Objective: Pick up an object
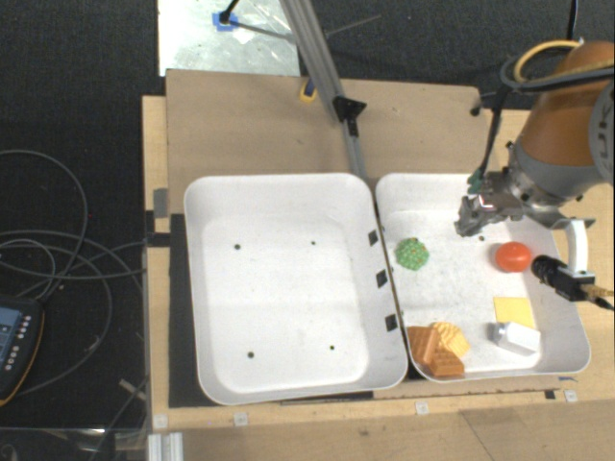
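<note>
Looking down at a slant, you see a tan counter [250, 128] carrying two shallow white bins side by side. Your left bin [279, 286] fills the middle of the frame; the right bin [432, 195] sits against it toward the right edge.

Your arm [567, 133], grey with an orange band, enters from the upper right of the frame. Its pincer [473, 215] hangs over the upper part of the right bin, above bare white floor. I cannot tell whether it is released or clenched, and nothing shows in its grip.

All the objects you could pick lie in the right bin. A green knobbly ball [412, 254] rests near the bin's left wall, below and left of the pincer and apart from it. A red ball [512, 256] lies to the lower right of the pincer, near it. A flat yellow square [514, 310] lies below the red ball, and a small white and grey block [512, 337] sits just beneath that, touching or nearly touching it. An orange and yellow ridged piece [438, 347] rests in the bin's lower left corner.

Black cables [58, 248] loop over the dark floor at the left of the frame.
</note>
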### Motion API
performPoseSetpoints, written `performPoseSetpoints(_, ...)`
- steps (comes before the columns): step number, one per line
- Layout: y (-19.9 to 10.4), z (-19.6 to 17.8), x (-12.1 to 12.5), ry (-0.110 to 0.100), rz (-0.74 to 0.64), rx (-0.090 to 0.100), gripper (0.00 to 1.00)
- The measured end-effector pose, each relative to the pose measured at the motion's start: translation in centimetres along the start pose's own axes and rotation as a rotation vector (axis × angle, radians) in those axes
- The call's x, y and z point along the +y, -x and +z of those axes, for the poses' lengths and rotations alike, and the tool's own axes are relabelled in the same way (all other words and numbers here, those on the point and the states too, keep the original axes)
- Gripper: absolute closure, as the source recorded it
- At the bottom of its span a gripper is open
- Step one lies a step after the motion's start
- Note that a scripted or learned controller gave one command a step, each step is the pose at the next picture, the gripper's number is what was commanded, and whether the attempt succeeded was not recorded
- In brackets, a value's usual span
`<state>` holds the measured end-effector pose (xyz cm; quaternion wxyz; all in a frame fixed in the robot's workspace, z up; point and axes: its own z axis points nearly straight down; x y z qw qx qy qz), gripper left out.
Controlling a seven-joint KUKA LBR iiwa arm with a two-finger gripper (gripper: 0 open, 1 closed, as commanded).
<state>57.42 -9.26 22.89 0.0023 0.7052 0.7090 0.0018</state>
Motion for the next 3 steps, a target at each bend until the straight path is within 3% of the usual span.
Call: performPoseSetpoints(3, -15.3, 0.6, 5.6, -0.003, -0.005, 0.003, 1.00)
